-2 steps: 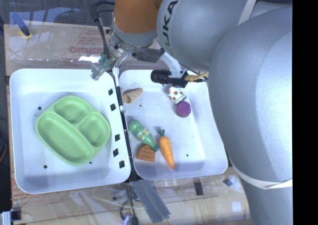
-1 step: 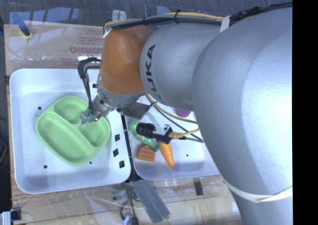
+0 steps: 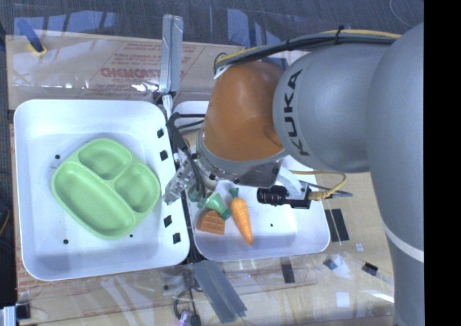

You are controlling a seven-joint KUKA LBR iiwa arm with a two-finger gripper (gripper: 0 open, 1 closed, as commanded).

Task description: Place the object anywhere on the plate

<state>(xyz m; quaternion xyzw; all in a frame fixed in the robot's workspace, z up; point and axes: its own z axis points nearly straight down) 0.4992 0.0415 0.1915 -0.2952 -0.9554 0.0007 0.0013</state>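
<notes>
The arm hangs low over the right bin, apparently mid-pick; whether its fingers are closed, I cannot tell. The toy carrot lies there, needing carrying to the green plate.

Even, fairly bright overhead light. The white bin left of the end effector is nearly washed out, with soft shadows along its walls. Clear plastic sheeting beyond it glints. Focus is slightly soft throughout.
</notes>
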